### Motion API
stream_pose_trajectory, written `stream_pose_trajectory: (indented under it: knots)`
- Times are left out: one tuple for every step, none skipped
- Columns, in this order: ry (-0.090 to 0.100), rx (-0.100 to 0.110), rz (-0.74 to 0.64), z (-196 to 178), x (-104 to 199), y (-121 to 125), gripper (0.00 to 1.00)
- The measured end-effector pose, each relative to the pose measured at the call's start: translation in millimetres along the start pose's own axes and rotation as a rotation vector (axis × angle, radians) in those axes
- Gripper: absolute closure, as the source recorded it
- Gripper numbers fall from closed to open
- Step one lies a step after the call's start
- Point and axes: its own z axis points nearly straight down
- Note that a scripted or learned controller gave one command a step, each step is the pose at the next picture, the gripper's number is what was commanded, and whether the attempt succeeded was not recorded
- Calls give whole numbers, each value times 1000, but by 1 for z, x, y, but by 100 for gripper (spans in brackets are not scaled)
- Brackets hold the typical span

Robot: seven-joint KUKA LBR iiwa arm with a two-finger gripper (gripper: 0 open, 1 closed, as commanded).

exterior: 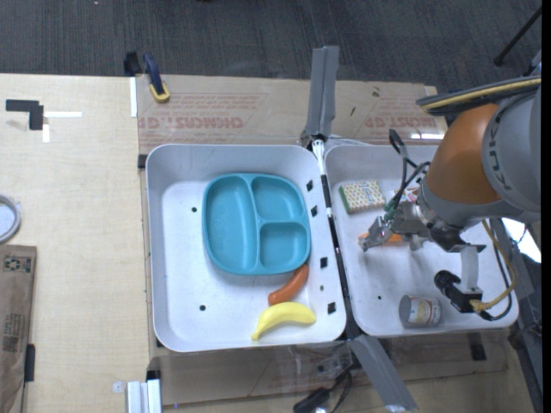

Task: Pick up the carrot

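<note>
Camera view looks down on the desk (69,188): the carrot (288,285) lies in the left bin (159,256), just below the blue divided plate (256,223) and touching the banana (284,318). Over the right bin (379,312), the pincer (376,235) hangs low near a sponge (361,195); whether it is open I cannot tell. A can (420,311) lies nearby.

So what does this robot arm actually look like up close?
The arm is a thick, rounded grey tube with a broad orange band above the wrist. Thin black cables loop around the wrist end, and one runs down to a small black part with a yellowish lead. The gripper is a small metallic grey piece.
</note>
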Motion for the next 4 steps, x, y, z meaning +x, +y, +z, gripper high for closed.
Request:
stream_pose_trajectory:
  knots:
    - [0,0,0,0,0,0,0]
    - [0,1,3,-8,-1,0,100]
    - [0,2,3,-8,-1,0,0]
    - [-1,4,6,-17,-2,-1,100]
